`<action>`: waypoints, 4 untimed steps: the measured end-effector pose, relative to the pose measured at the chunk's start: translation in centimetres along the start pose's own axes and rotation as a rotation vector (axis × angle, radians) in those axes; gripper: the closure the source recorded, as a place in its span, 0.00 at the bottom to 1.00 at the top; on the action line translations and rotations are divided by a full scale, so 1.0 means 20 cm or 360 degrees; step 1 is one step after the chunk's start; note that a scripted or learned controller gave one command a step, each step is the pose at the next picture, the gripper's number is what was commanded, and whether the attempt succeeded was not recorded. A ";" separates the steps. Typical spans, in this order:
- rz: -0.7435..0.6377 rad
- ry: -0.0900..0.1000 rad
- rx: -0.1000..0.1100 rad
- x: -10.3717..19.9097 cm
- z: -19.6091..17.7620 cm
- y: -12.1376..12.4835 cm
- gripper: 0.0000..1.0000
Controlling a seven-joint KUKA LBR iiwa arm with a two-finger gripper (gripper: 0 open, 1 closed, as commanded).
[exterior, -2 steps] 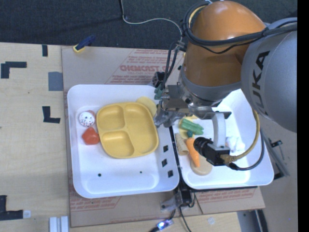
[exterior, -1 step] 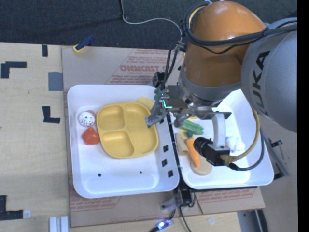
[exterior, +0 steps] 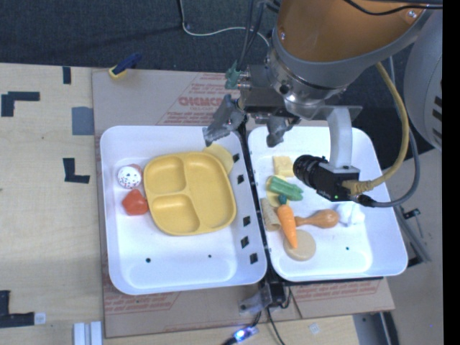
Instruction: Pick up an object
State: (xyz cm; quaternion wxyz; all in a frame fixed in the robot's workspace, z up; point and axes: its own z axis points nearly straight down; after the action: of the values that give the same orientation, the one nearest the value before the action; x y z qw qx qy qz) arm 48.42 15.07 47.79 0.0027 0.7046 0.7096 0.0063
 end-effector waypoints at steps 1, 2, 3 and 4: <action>-0.0004 -0.0016 0.0043 0.42 0.70 -0.02 0.00; 0.0000 -0.0011 0.0028 0.40 0.61 -0.01 1.00; 0.0006 0.0003 -0.0001 0.39 -0.06 0.00 1.00; 0.0020 -0.0017 0.0037 0.09 0.41 -0.01 1.00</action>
State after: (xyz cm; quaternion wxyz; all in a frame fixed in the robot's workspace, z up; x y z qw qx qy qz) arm 48.30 16.98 39.54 -0.0016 0.7091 0.7051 -0.0058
